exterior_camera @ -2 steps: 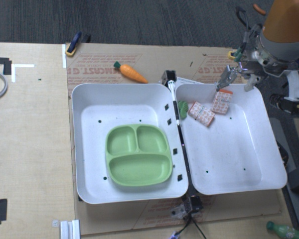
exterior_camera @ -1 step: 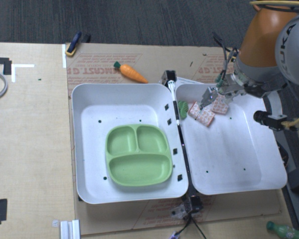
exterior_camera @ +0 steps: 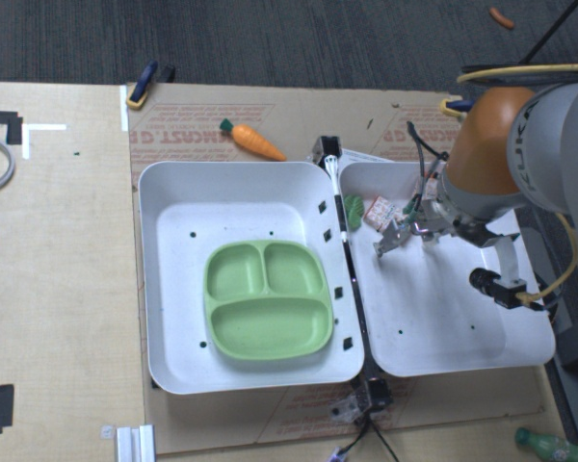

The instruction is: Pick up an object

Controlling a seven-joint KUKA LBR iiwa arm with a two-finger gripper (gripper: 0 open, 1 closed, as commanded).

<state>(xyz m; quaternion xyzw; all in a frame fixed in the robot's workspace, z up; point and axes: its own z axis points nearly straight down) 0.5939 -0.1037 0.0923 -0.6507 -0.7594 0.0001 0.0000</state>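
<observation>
Your bench is a cardboard-covered top [exterior_camera: 67,287] set against dark carpet, with two shallow white bins side by side on it. The left bin [exterior_camera: 164,258] holds a green divided plate [exterior_camera: 268,301], lying flat near the middle. A toy carrot [exterior_camera: 253,141] lies on the cardboard behind that bin, outside both. In the right bin [exterior_camera: 443,340], up in the far left corner, you have a small red-and-white packet [exterior_camera: 379,211] and a green item [exterior_camera: 354,211] pressed against the dividing wall; what the green item is, you cannot make out from here. The grey arm with its orange band [exterior_camera: 489,138] reaches in from the right, and the gripper [exterior_camera: 391,242] sits low in the right bin, just beside the packet on its near side. Whether the tool is apart or together cannot be told at this angle. Nothing is visibly held. Your likeliest target is the packet, and the risk lies in that corner. A thin, flat packet could slide away towards the wall instead of being caught. A descent too close to the divider could strike the bin rim, or close on nothing.
</observation>
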